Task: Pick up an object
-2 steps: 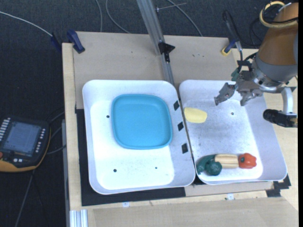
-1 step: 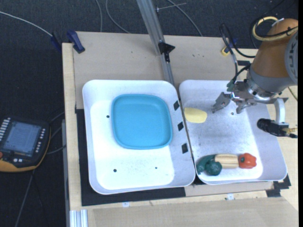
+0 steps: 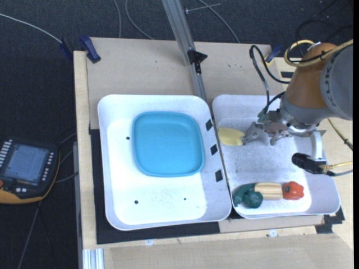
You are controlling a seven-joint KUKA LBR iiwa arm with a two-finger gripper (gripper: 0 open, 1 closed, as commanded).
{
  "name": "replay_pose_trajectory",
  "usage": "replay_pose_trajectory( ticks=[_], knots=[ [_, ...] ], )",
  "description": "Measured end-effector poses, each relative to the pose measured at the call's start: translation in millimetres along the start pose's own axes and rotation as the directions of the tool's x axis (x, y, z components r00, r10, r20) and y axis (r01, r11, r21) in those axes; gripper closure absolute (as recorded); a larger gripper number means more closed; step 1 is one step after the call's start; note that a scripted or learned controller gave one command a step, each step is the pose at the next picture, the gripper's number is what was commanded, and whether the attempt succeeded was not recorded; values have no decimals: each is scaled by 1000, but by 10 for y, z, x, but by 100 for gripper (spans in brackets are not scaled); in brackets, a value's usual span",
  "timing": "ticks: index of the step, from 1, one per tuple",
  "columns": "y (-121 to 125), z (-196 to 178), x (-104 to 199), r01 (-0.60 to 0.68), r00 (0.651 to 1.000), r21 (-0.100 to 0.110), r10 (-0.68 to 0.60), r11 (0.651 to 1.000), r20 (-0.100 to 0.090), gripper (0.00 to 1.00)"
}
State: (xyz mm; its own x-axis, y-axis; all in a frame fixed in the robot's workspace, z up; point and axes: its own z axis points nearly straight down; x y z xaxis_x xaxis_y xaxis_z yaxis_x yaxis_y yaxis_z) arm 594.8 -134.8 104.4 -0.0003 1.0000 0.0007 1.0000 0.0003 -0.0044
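Nearest us, along the lower edge of the right bin [image 3: 331, 203], we see three small things in a row: a dark green lump [image 3: 247, 197], a tan stick-shaped piece [image 3: 268, 191] touching it, and a red round piece [image 3: 293, 190] at the stick's right end. Further up, against the bin's left wall, lies a pale yellow piece [image 3: 230, 136], the likeliest thing to be picked. The gripper [image 3: 251, 136] sits just beside it on the right, low in the bin; we cannot tell from here whether it is spread or closed, nor whether it touches the yellow piece. In our judgement the main risk is that the gripper comes in from the side and pushes the piece against the wall instead of straddling it, so it slides or tips out; the wall also leaves little room on the far side. The arm [image 3: 314, 91] enters from the right of the frame, its orange band above the wrist, bent down and leaning left over the bin. The left bin [image 3: 112, 167] holds a blue tray [image 3: 168, 143], well apart from all this.
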Motion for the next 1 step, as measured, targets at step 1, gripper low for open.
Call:
replay_pose_trajectory(
  ticks=[1],
  knots=[
    [17,-139,0,0,1000,-6,0,1000,0,100]
  ],
)
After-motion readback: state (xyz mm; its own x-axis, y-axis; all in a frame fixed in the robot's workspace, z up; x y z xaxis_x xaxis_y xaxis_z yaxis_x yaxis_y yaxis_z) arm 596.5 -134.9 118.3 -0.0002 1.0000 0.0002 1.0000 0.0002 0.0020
